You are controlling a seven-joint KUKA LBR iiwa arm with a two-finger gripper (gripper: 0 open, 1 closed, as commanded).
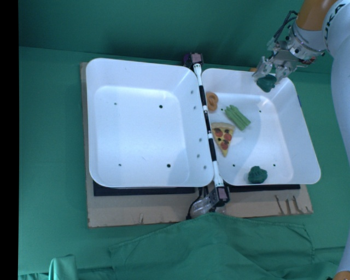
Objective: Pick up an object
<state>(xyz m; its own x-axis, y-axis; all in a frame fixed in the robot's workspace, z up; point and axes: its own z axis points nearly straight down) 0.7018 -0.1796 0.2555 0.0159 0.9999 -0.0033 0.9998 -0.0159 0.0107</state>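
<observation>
Hanging over the far corner of the right bin [306, 158], the gripper [269, 73] has its jaws closed on a dark green lump [267, 83], apparently lifted. Next comes carrying it clear without loosening.

The arm [334, 65] is pale grey with smooth, rounded shells, and it has an orange band [316, 12] just above the wrist. Dark lettering (too small to read) sits on the grey near this band. Below comes a light ring, then the gripper [275, 69], made of silver metal with dark gaps, thin cables and slim fingers [262, 68].
</observation>
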